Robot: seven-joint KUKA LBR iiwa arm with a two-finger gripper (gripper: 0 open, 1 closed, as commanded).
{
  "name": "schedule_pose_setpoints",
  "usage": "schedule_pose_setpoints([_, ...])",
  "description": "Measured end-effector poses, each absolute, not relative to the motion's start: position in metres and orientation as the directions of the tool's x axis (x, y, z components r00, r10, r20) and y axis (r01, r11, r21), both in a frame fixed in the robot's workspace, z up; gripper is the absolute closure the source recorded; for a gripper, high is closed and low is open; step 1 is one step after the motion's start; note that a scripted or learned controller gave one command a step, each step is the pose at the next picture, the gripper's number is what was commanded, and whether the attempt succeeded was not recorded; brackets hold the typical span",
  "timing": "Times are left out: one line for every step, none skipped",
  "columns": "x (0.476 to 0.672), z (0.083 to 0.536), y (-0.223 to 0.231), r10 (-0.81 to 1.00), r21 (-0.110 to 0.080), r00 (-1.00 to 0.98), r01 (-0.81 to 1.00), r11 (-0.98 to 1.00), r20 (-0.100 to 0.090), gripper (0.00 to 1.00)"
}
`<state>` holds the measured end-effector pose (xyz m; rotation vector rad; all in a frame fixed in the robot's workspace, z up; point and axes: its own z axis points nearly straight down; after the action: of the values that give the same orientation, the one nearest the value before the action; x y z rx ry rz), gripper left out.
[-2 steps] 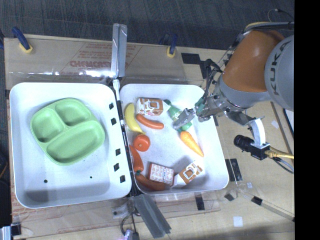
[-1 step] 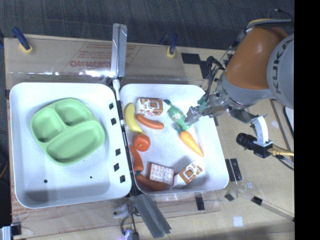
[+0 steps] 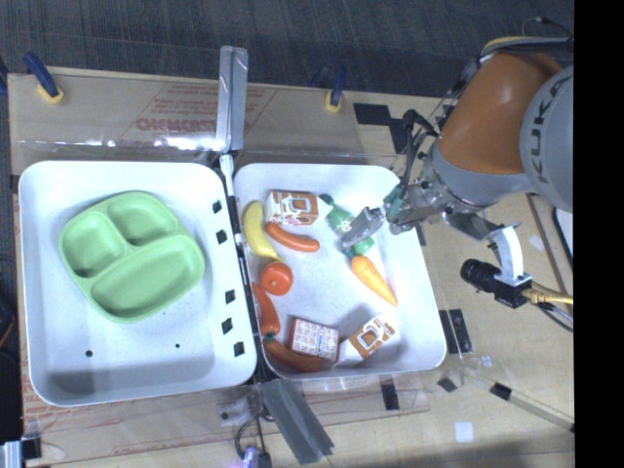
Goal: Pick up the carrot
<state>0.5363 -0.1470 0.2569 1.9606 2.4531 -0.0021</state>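
Camera view: carrot (image 3: 374, 278) lies diagonal, tip lower-right.

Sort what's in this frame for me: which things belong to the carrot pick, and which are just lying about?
Part of the job:
carrot, in the right bin
gripper, just above the carrot's top end

Lying about:
banana
tomato
sausage
three small cartons
green divided plate in the left bin

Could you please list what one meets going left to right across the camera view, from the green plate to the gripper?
Green plate → banana → tomato → carrot → gripper
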Motion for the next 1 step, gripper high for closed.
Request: schedule_pose_setpoints([0.5138, 0.1321, -0.1682, 1.000, -0.005, -0.028, 1.000, 0.028, 0.001, 0.00])
